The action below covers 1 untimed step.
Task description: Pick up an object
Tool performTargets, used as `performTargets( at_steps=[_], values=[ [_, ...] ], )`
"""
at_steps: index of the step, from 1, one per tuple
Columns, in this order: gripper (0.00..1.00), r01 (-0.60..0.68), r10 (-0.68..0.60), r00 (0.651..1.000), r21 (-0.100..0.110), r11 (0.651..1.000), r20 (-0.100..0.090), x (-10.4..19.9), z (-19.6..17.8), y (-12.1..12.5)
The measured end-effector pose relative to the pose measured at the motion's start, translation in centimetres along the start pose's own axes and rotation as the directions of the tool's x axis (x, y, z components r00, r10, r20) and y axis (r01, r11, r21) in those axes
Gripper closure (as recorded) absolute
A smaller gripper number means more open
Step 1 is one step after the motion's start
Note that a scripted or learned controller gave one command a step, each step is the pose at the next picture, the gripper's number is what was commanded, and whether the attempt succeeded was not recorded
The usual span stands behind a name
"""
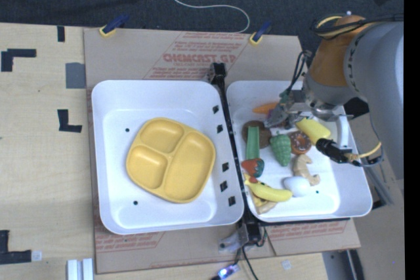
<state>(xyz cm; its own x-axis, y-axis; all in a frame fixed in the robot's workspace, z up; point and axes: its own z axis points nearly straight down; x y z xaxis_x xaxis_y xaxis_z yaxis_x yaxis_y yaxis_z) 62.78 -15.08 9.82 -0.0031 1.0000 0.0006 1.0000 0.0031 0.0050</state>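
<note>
Cardboard-topped bench (190, 52) carries both bins; my gripper (281, 113) hangs low in the right white bin (354, 203) over clustered plastic toy food (281, 149), grip state unclear; yellow divided plate (170, 159) sits left.

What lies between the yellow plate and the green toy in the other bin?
In the camera view, between the yellow plate and the green toy lie the bins' adjoining walls and a brown piece.

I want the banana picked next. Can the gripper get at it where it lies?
Probably yes: the banana lies uncovered near the right bin's front edge, below the gripper. The white egg touching it could hinder a grasp.
</note>
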Motion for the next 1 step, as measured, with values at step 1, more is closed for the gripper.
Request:
performTargets(
  at_steps=[1],
  values=[
    [1.0, -0.003, 0.003, 1.0, 0.003, 1.0, 0.002, -0.55, -4.44, -0.17]
  ],
)
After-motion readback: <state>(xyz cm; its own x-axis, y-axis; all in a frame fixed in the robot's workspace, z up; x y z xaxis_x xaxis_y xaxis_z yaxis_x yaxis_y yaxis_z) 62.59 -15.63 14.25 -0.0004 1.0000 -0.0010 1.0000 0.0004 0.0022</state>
